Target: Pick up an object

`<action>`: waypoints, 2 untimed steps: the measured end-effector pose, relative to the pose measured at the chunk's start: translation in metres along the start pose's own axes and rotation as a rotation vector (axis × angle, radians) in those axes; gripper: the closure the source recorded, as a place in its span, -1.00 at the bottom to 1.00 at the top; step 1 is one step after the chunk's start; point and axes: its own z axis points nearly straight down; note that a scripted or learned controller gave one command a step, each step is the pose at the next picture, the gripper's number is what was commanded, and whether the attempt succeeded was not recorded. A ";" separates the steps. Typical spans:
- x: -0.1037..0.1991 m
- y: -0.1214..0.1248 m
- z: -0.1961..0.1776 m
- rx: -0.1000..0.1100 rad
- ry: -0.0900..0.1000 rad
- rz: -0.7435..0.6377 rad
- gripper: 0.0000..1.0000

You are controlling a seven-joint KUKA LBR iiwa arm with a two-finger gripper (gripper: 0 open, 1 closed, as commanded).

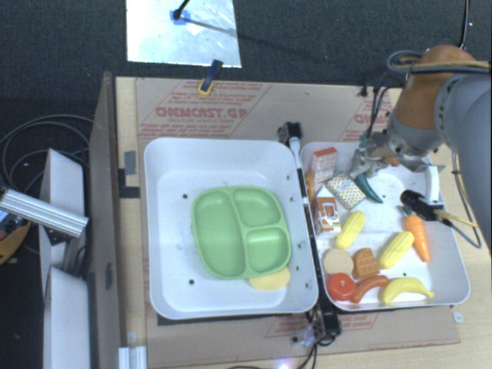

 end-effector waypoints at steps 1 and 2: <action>-0.009 -0.061 -0.060 0.015 -0.002 0.008 1.00; -0.008 -0.060 -0.057 0.015 -0.001 0.006 -1.00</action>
